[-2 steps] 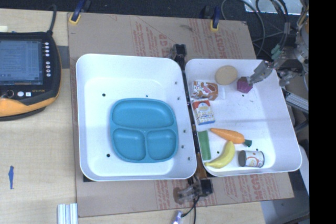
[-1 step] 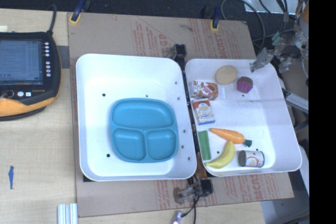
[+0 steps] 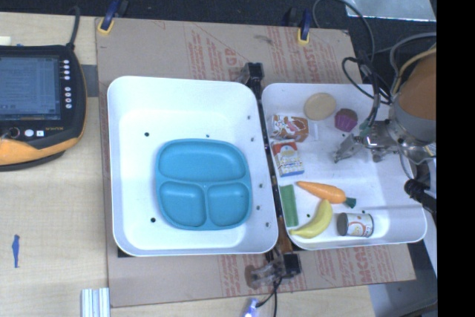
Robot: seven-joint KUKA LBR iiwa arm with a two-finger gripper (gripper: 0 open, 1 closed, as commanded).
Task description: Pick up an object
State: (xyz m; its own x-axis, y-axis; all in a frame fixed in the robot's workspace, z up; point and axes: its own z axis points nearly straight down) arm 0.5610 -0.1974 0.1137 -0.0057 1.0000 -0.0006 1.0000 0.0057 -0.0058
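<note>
In right bin (image 3: 386, 232): gripper (image 3: 347, 152) low, over bare floor, fingers spread, nothing between them. Carrot (image 3: 322, 191), banana (image 3: 315, 222), can (image 3: 355, 224) lie nearby, untouched. Pick not yet done; grasp and lift remain.

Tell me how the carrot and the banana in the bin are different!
The carrot is orange with a green end; the banana is yellow. The carrot is straight and pointed, while the banana is curved. The carrot lies above the banana in the view, nearly flat across, and the banana slants below it. Both look like toy foods, and both lie in the right white bin, close together.
</note>
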